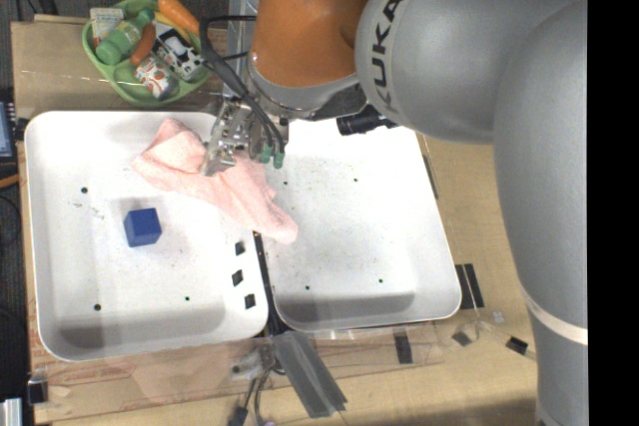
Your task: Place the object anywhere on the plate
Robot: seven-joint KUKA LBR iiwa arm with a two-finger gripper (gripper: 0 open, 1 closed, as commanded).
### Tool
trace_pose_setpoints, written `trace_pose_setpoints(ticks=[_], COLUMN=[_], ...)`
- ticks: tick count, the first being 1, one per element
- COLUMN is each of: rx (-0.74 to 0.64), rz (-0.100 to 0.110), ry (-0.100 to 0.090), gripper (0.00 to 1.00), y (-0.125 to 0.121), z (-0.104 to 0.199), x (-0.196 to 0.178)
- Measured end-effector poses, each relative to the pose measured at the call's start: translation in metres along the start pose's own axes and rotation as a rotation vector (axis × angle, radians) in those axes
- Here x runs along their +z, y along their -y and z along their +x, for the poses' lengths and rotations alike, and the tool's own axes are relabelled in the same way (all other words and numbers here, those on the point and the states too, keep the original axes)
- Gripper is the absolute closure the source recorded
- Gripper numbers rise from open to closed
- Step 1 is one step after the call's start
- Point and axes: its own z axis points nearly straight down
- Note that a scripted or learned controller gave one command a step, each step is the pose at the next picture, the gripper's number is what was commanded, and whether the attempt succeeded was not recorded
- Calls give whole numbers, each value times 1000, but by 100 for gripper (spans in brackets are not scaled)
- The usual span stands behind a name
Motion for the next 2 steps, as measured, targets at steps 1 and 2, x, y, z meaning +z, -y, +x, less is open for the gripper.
trace_pose_setpoints(ticks=[1,2], rx=[-220,-223], rz=[-1,0], ry=[0,0], gripper=[100,100], y=[-46,-96], z=[-3,6], x=[0,11])
